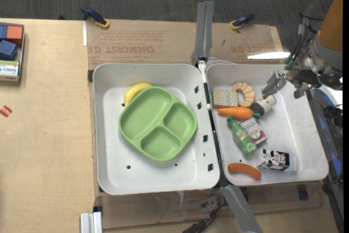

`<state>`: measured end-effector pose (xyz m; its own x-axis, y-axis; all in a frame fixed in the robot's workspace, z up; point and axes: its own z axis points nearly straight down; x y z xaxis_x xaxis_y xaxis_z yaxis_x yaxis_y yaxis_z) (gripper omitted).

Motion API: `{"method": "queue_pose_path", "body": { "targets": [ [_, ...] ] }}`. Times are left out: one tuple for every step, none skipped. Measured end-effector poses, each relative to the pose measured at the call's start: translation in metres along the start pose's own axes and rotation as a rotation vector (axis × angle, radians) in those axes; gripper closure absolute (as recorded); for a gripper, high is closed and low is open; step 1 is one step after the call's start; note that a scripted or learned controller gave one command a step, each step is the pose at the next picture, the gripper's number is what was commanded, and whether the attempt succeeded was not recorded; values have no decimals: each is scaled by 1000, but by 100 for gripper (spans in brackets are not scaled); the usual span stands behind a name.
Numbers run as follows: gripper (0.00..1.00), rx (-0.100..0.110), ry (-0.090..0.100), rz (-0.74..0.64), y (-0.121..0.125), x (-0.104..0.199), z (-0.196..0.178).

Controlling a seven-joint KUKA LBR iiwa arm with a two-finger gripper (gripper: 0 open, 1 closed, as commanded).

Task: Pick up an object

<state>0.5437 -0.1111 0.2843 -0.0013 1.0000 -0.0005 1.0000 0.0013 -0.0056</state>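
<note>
Even overhead light, soft shadows inside white bins point(103, 133). Glare patch on cardboard point(262, 54) upper right. Slightly soft focus, arm point(330, 35) blurred at right edge.

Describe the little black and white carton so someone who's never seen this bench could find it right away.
Look in the right-hand bin, at its near right corner. The carton lies there by the orange sausage. It is the one boxy item, black with white cow-like patches, among rounded toy foods.

The pale wooden desk point(49, 144) carries a brown cardboard sheet point(142, 43), two shallow white bins point(103, 133) point(305, 133) and a box of coloured blocks point(11, 52).
</note>
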Motion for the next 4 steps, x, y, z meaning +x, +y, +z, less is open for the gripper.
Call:
{"method": "queue_pose_path", "body": {
  "targets": [
    [0,-3,1,-19,-17,-10,179],
    [100,1,2,-16,-17,-11,172],
    [0,1,2,-16,-17,-11,172],
    [0,-1,2,-80,-26,-5,195]
  ]
}}
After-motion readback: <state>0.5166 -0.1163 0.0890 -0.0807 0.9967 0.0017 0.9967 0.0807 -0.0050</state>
